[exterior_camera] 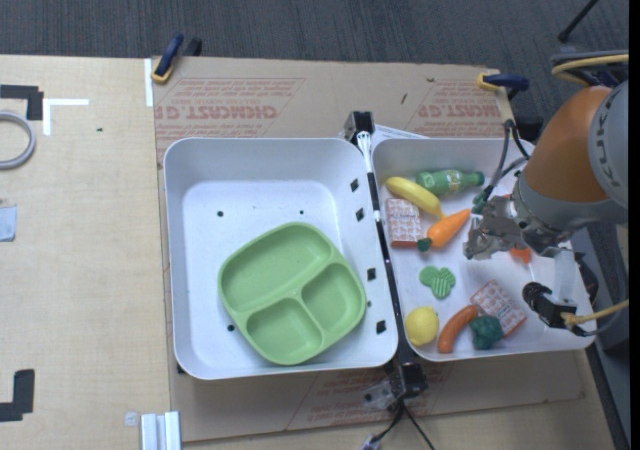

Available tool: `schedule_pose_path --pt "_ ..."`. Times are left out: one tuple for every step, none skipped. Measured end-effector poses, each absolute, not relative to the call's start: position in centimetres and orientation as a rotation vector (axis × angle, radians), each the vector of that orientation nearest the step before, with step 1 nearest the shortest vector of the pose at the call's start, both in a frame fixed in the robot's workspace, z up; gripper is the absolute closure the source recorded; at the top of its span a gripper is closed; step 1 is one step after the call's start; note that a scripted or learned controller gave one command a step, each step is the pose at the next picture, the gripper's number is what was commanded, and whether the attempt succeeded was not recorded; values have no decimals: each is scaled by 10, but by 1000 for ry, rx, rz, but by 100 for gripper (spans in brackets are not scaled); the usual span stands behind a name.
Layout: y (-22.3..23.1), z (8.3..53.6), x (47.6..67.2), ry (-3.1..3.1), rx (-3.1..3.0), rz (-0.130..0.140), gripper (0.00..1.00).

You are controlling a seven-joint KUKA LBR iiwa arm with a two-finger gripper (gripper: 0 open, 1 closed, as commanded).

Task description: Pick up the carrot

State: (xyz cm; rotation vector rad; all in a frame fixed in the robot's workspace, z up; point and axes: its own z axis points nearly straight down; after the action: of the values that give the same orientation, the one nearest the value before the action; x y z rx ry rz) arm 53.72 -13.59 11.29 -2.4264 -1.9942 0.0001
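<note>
The carrot is orange with a small green top and lies at a slant in the upper middle of the right bin. It rests between a yellow banana and my gripper. The gripper hangs low over the bin just right of the carrot's thick end, close to it. The grey arm with its orange band comes in from the right. Nothing shows in the gripper's grasp.
The right bin also holds a green bottle, a red-and-white box, a green leafy piece, a lemon, an orange-red sausage, broccoli and a wafer pack. A green divided plate sits in the left bin.
</note>
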Motion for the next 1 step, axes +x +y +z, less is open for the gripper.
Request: schedule_pose_path --pt "-136 113 537 -1994 -2426 0 0"
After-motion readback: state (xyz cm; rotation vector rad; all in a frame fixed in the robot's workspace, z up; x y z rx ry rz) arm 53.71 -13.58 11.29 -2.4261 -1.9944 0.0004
